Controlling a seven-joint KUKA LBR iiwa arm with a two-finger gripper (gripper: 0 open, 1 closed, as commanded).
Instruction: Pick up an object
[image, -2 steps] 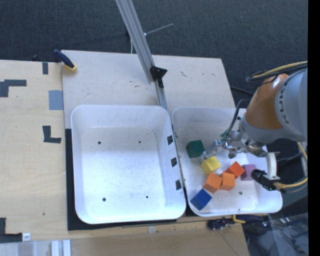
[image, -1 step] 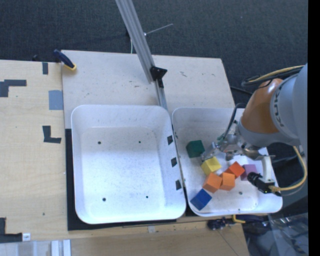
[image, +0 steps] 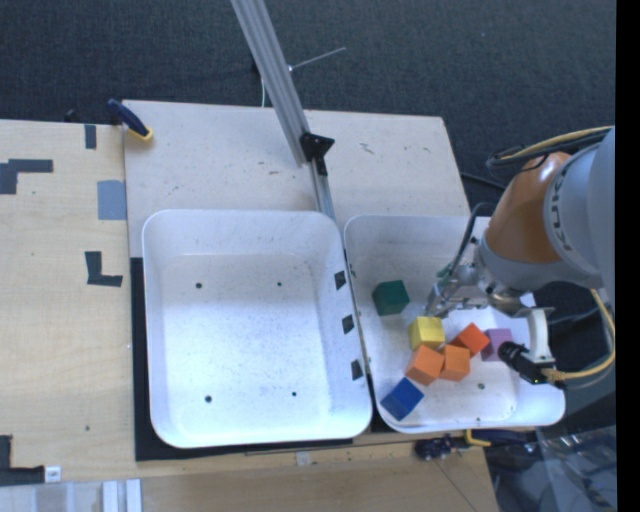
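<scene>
Nearest, a blue cube (image: 402, 398) is seen in the right bin (image: 500, 408). Beyond it, 3 orange cubes (image: 426, 364), a yellow cube (image: 427, 331) and a purple cube (image: 498, 341) are clustered. Farther, a green cube (image: 391, 296) sits apart. The gripper (image: 450, 297) is poised just right of yellow; its opening cannot be told.

Two bins are sitting side by side on the bench (image: 230, 160): the left bin (image: 160, 330) at nine o'clock, the right bin (image: 380, 235) at three o'clock. Several cubes (image: 440, 352) are lying clustered in the right bin, some touching, with one cube (image: 391, 296) sitting apart toward ten o'clock of the cluster. The gripper (image: 448, 296) is hanging over the right bin, just at twelve o'clock of the cluster.
</scene>
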